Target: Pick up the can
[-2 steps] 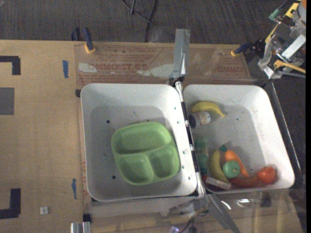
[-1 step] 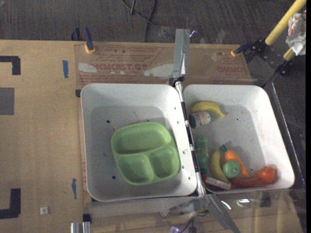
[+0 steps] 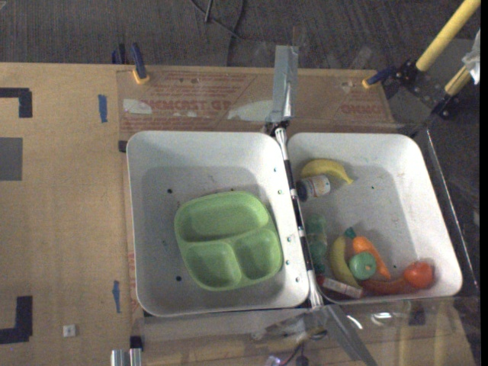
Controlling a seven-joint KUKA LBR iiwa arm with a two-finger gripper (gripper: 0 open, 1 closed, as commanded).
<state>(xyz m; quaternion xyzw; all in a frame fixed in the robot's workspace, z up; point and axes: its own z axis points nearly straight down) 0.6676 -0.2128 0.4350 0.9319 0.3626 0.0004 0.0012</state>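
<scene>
Camera view shows what is probably the can (image 3: 316,186), a small cylinder lying on its side just below the banana (image 3: 326,168), so a grasp might roll it or catch the banana.

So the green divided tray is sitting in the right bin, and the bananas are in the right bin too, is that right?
Not quite. The camera view shows the green divided tray in the left bin, not the right one. The bananas are in the right bin, as you said.
</scene>
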